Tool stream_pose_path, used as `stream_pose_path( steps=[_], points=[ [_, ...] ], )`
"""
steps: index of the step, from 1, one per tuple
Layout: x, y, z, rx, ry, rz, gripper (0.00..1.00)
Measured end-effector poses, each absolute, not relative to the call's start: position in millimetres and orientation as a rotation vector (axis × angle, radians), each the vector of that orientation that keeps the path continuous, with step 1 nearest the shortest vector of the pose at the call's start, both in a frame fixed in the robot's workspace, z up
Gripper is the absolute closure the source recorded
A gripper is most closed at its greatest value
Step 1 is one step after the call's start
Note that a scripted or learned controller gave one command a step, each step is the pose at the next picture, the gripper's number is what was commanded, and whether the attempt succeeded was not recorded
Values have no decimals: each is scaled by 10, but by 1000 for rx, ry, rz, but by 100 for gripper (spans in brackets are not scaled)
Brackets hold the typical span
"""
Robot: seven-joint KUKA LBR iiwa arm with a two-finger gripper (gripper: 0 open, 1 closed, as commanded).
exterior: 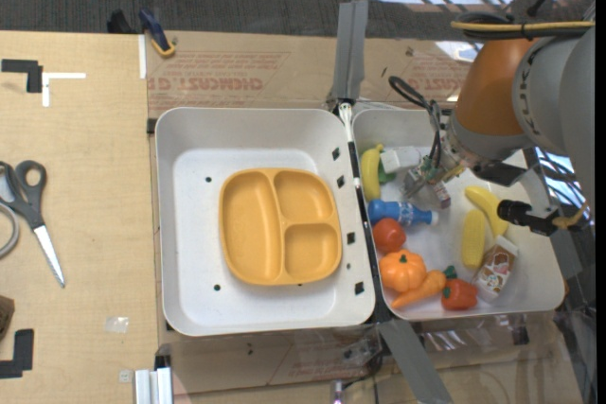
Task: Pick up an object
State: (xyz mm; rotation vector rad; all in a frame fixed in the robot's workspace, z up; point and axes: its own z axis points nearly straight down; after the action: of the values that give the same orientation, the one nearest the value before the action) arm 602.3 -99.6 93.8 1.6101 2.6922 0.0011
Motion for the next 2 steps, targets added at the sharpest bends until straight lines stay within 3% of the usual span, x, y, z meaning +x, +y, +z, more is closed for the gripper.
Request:
stream_pose_path(
  steps=[1,2],
  points=[
    [6021,-997,935,1611,2692,0,0],
    [5202,-1171,919,1693,2646,-1,0]
  ],
)
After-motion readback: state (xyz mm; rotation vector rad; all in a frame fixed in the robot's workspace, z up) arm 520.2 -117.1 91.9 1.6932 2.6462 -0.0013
